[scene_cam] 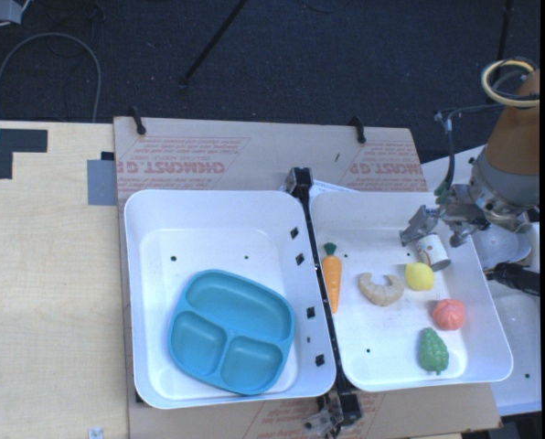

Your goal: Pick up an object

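Note:
My gripper [434, 234] hangs over the far right part of the right bin [382, 373], its two fingers spread open. A small white and grey cylinder [432, 251] lies just under it, touching a yellow lemon [420, 277]. I cannot tell whether the fingers touch the cylinder. Further toys lie in the same bin: an orange carrot [331, 279] by the left wall, a beige curved piece [380, 288], a red-orange round fruit [449, 314] and a green bumpy piece [432, 350] near the front.
The left bin [154, 218] holds a blue three-part plate [231, 330]. A black divider [311, 263] runs between the bins. Cardboard lies under both bins, with a wooden bench top to the left.

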Robot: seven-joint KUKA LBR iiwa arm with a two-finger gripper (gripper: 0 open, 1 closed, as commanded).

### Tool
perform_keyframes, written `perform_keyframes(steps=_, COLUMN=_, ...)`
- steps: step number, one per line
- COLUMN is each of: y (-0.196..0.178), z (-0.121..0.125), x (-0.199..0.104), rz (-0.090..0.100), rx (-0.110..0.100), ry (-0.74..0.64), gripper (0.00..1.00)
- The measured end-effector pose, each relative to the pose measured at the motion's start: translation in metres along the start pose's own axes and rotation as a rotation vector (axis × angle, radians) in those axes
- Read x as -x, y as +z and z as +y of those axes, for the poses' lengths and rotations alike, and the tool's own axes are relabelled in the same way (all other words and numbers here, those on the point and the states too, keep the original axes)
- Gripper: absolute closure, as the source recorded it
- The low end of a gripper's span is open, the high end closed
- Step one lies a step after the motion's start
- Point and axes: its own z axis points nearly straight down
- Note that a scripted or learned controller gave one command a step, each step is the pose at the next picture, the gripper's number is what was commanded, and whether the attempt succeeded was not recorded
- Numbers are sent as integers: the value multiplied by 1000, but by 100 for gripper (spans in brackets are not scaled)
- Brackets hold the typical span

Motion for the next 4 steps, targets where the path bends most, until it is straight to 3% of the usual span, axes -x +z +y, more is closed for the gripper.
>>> perform_keyframes(steps=1, y=-8, z=3, x=0, rz=-2, rx=13, ry=-2, gripper=0)
perform_keyframes(steps=3, y=90, z=20, x=1, rz=-3, rx=14, ry=-6, gripper=0)
perform_keyframes(steps=4, y=120, z=22, x=-2, rz=2, rx=12, ry=-7, gripper=0)
